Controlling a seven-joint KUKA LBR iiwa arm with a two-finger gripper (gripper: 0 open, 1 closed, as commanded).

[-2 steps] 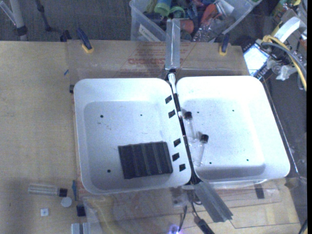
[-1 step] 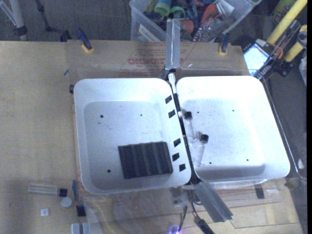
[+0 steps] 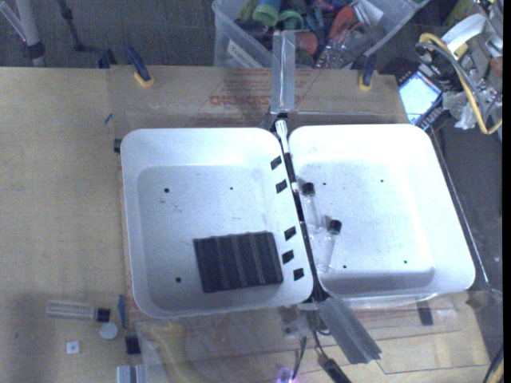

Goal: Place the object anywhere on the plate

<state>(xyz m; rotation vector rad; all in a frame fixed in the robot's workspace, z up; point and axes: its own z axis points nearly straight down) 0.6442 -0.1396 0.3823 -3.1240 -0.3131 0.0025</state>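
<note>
A dark, ribbed rectangular plate lies flat on the floor of the left white bin, toward its front right corner. In the right white bin, close to the divider, lies a small see-through object with two black bits, one at its far end and one at its near end. Its outline is hard to make out against the white floor. Nothing touches the plate or the see-through object.
A metal bar runs along the seam between the bins, with black tabs on the left bin's right wall. A clear tub of colourful items stands behind. Cables and hardware crowd the upper right. Small loose parts lie on the bench at front left.
</note>
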